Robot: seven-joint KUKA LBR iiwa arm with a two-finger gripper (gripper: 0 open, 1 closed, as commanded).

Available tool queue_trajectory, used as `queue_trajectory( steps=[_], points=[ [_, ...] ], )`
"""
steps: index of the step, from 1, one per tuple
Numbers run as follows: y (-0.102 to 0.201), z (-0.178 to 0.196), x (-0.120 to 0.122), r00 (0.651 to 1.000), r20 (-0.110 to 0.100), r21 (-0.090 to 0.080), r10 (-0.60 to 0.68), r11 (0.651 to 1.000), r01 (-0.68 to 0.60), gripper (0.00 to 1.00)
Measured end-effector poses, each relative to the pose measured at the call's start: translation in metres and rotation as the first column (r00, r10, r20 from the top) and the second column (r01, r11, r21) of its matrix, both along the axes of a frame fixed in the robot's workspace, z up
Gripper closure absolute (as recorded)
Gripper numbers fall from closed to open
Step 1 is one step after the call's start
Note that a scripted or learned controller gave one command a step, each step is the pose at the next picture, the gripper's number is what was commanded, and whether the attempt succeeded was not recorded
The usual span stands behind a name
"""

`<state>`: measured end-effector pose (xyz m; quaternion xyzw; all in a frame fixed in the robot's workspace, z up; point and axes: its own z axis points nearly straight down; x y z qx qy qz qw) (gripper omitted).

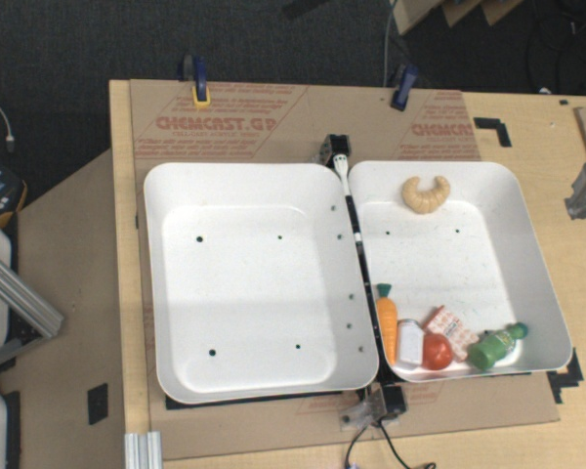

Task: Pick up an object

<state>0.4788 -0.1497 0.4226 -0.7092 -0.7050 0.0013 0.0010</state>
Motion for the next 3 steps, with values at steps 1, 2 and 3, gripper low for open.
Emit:
queue_trajectory(
  steps=[1,2,3],
  points=[
    [-0.058,-0.108,-0.001,1.000,-0.005,0.002,0.000,1.000,0.000,1.00],
    [0.031,-0.042,0.002,1.000,0.012,-0.001,0.014,1.000,-0.014,1.00],
    [0.072,0.037,0.041,1.000,0.016,-0.001,0.012,1.000,-0.012,1.00]
  ],
)
